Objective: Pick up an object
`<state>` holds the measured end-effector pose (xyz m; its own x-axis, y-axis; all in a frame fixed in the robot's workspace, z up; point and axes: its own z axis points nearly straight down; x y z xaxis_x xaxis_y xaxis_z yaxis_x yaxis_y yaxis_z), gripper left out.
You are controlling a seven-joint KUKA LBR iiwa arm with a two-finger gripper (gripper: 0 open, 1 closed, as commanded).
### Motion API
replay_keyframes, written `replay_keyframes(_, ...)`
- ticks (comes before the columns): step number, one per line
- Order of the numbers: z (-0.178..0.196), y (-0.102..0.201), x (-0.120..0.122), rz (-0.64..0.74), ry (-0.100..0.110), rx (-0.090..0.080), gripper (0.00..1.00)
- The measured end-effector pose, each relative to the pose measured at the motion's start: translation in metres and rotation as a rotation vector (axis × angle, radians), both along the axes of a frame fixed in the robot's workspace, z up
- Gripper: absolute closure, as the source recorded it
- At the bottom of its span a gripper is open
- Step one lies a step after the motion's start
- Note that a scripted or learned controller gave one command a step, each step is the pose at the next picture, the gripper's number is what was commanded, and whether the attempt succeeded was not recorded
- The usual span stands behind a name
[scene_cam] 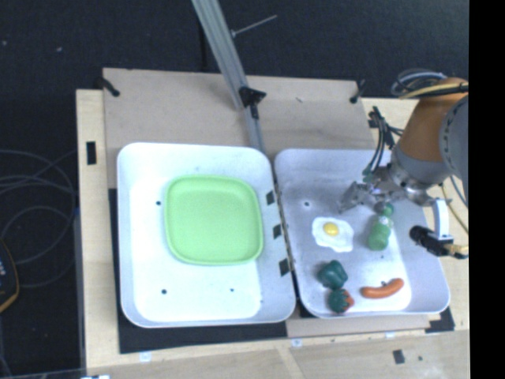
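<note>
The bottle lies in the right bin, just beside the egg; the gripper hangs near its cap, though I cannot tell its state; likely light, stiff, slick plastic; best pinched across the body.

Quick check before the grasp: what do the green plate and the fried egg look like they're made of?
Green plate: likely hard plastic, matte; an even pale green with a molded raised rim and no sharp glare. Fried egg: apparently a toy, plastic or rubber; flat white with a uniform yellow yolk. Whether it is stiff or soft cannot be told.
</note>
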<state>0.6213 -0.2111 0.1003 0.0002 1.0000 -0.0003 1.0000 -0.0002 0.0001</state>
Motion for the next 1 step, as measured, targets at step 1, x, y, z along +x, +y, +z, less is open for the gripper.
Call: replay_keyframes(1, 0.0117, -0.0004, 0.0006, 0.000, -0.003, 0.000, 1.00)
